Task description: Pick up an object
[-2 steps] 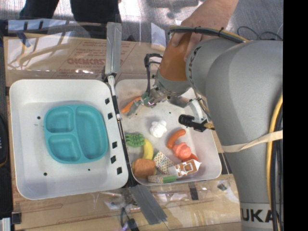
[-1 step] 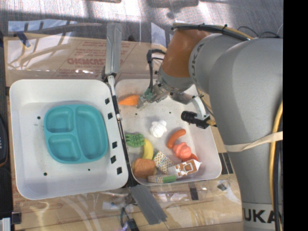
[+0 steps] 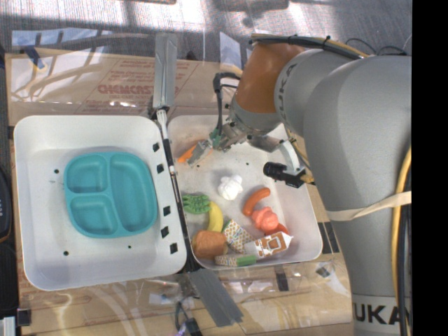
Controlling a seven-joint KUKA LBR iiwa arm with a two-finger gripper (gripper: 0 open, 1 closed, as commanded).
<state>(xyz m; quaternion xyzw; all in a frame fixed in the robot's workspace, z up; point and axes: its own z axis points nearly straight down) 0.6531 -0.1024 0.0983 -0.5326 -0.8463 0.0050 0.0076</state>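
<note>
My jaws (image 3: pixel 199 152) hang low over the upper left corner of the right bin (image 3: pixel 308 219), right beside a small orange carrot (image 3: pixel 186 152). Whether they are released or clenched I cannot tell; the fingers blur into the bin floor. The carrot lies just to their left, close against the bin wall, and nothing shows between them. Below them sit a white toy (image 3: pixel 229 187), a green piece (image 3: pixel 196 203), a banana (image 3: pixel 215 218) and an orange sausage (image 3: pixel 256 201). The left bin (image 3: pixel 31 257) holds a teal tray (image 3: pixel 110 193). To do this well, I judge I should centre over the carrot, turn to straddle its narrow width, and keep clear of the wall before closing.
</note>
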